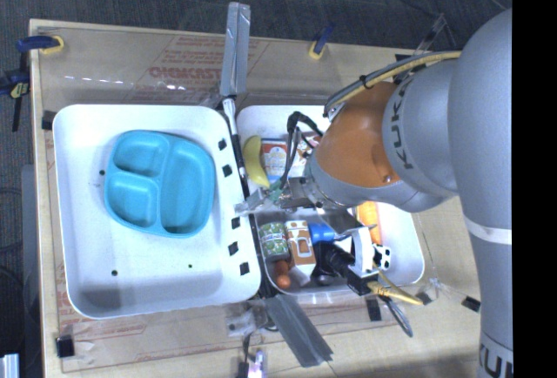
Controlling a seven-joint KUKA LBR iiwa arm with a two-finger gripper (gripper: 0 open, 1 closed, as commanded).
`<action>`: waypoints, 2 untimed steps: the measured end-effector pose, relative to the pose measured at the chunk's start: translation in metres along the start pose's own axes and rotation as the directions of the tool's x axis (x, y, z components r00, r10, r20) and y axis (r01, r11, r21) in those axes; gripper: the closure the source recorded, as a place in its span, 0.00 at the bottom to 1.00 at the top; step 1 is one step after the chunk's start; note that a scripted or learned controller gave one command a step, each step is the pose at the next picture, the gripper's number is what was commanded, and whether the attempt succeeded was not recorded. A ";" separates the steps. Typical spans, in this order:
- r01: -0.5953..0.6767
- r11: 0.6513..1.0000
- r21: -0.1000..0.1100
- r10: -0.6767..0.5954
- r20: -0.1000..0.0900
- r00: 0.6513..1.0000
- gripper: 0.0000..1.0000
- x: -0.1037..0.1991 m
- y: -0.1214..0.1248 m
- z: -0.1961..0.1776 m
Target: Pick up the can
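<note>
Near end of right bin [411, 267]: green box [271, 239] and brown carton [300, 246], side by side.
Gripper [283, 192]: low over the bin's middle (its grip cannot be told, the wrist covers it).
Can [274, 157]: far end, just beside the banana [253, 160].
Left bin [78, 219]: blue divided plate [161, 183].

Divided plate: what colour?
Plain turquoise blue, no pattern, across the whole divided plate; the camera view shows it clearly.
</note>
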State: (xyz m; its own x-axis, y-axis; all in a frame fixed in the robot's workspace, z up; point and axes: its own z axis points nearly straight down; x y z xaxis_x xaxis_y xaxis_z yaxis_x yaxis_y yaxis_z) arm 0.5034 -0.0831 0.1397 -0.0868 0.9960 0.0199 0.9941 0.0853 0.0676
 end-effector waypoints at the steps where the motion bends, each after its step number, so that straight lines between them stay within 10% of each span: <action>1: -0.109 0.992 0.066 0.108 0.026 0.994 0.00 -0.030 0.011 -0.102; 2: -0.007 0.998 0.054 0.006 0.026 1.000 0.00 -0.033 -0.021 0.017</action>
State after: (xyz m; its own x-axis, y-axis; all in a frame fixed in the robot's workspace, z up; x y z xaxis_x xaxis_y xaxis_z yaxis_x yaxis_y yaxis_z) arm 0.4868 -0.1174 0.1209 -0.0791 0.9969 -0.0052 0.9968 0.0792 0.0132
